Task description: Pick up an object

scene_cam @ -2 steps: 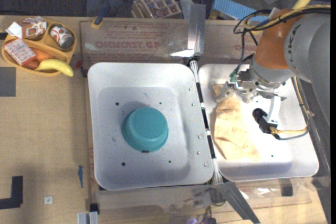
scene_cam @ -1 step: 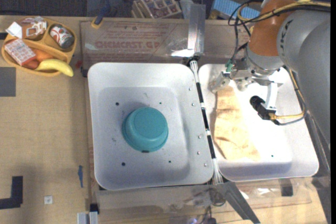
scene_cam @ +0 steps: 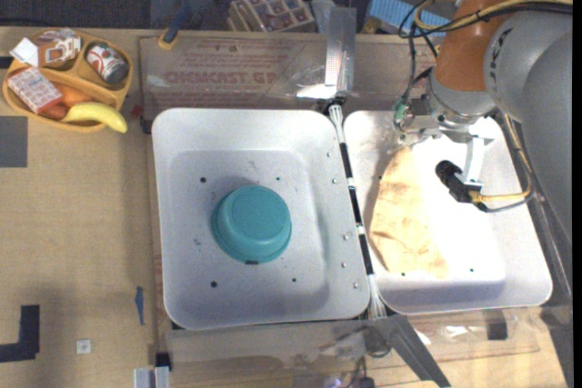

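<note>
— What lies nearest the jaws?
— A flat tan cloth-like sheet [scene_cam: 405, 213], just below them, with its long axis running away from them. The upturned teal plastic bowl [scene_cam: 253, 223] sits well apart, in the other white bin [scene_cam: 182, 150].
— Jaws spread or pressed together?
— Cannot tell.

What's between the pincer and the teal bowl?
Between pincer and teal bowl: the bins' adjoining rims and bare left bin floor, in the camera view. The tan cloth lies just beside that line.
</note>
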Controlling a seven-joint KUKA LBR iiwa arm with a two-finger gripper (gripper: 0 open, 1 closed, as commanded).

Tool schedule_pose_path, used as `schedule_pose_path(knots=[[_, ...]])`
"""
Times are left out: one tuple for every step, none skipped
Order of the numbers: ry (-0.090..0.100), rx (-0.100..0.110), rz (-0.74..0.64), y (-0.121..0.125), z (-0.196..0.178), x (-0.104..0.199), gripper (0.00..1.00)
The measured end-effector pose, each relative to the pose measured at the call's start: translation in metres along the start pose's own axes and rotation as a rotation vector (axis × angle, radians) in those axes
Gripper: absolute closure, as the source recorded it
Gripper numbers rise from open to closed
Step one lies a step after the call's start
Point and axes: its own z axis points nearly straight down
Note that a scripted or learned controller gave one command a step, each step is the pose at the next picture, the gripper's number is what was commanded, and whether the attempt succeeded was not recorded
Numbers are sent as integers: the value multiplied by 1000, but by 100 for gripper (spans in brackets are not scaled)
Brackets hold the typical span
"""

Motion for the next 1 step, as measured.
schedule_pose_path(knots=[[1,5,-229,2,-87,44,100]])
